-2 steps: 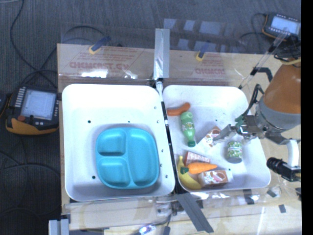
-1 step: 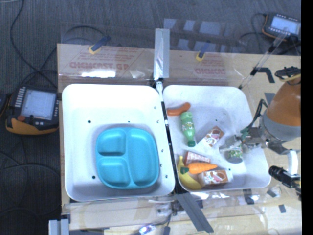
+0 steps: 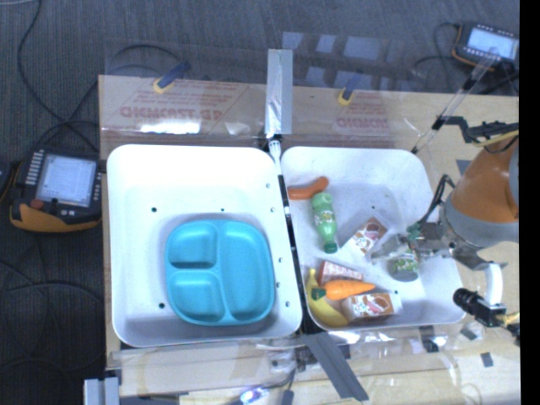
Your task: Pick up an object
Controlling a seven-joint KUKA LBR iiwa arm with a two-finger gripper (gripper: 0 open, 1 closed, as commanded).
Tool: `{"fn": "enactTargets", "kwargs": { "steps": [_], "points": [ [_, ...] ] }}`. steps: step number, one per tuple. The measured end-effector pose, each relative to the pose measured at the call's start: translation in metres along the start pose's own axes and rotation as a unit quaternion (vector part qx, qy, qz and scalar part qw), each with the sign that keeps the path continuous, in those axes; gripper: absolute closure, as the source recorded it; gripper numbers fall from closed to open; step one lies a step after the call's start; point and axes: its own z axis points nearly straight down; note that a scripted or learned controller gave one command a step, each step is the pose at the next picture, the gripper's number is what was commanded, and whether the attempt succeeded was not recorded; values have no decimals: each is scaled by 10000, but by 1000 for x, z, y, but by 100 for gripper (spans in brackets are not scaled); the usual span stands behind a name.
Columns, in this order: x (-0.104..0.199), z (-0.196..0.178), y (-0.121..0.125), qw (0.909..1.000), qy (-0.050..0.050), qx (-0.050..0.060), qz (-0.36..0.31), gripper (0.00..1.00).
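- In the camera view, two shallow white bins sit side by side on the counter (image 3: 194, 108); the left white bin (image 3: 135, 175) holds a turquoise plastic divided plate (image 3: 221, 270).
- The right white bin (image 3: 380, 163) holds the loose things: a green plastic bottle (image 3: 325, 219) with an orange sausage-shaped piece (image 3: 307, 188) just above it, a small red-and-white carton (image 3: 368, 236), and at the near edge a yellow banana (image 3: 324, 307), an orange carrot (image 3: 348, 289) and another printed carton (image 3: 371, 305) crowded together.
- The grey arm with its orange band (image 3: 488, 188) reaches in from the right; its pincer (image 3: 405, 251) hangs low in the right bin.
- A small round greenish object (image 3: 405, 265) lies directly at the pincer tip; I cannot tell whether the pincer is apart, together or clamped on it.
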Motion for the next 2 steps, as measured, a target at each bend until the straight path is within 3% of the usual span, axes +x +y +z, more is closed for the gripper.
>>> {"fn": "enactTargets", "kwargs": {
  "steps": [1,2],
  "points": [
    [-2,-3,1,10000,-45,-27,0,100],
    [57,-124,49,9997,-66,72,224,100]
  ]
}}
